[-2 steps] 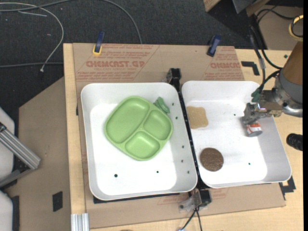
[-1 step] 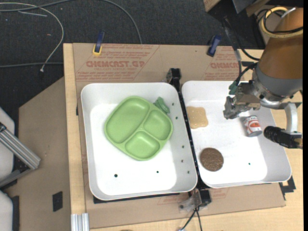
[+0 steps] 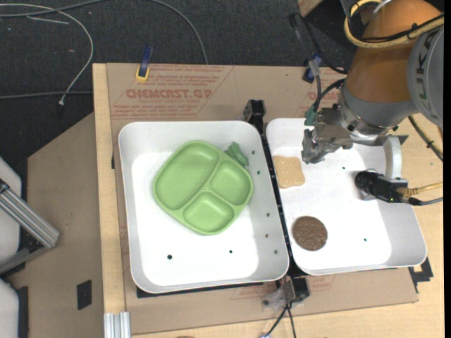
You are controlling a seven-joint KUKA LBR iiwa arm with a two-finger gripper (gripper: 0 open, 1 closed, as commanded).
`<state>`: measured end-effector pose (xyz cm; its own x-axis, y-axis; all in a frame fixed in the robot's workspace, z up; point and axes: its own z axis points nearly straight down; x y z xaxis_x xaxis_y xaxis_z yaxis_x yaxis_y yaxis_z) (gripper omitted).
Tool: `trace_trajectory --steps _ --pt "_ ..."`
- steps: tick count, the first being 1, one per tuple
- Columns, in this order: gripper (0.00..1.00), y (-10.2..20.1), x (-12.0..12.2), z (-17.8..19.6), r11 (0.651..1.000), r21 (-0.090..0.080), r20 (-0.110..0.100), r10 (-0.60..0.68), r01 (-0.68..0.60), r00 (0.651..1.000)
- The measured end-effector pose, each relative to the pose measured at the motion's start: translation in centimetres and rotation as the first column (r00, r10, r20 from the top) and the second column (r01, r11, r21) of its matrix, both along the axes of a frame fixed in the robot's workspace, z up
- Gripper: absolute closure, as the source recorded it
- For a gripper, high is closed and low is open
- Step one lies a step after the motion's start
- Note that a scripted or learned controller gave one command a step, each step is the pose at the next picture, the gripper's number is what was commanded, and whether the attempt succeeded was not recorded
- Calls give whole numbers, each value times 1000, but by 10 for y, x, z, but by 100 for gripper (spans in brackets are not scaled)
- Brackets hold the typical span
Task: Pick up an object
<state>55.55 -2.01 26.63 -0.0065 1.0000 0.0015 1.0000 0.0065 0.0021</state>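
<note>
My gripper (image 3: 311, 153) hangs over the far left part of the right bin (image 3: 394, 248), just right of and above a tan, bread-like square (image 3: 288, 172) lying by the bin's left wall. A round brown cookie-like disc (image 3: 310, 233) lies nearer the front of the same bin. Nothing shows between the fingers. In the left bin (image 3: 141, 259) rests a green divided plate (image 3: 203, 186), with a small dark green piece (image 3: 238, 155) at its far right edge.
A black clamp (image 3: 254, 110) sits at the back between the bins, and another (image 3: 290, 291) at the front. A black sensor with cable (image 3: 377, 185) hangs off the arm over the right bin. Cardboard lies under both bins.
</note>
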Motion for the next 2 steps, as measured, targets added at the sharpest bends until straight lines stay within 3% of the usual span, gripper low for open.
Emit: trace_trajectory --steps 2 --pt "100 100 41 -18 1000 0 -1 -1 1 1000"
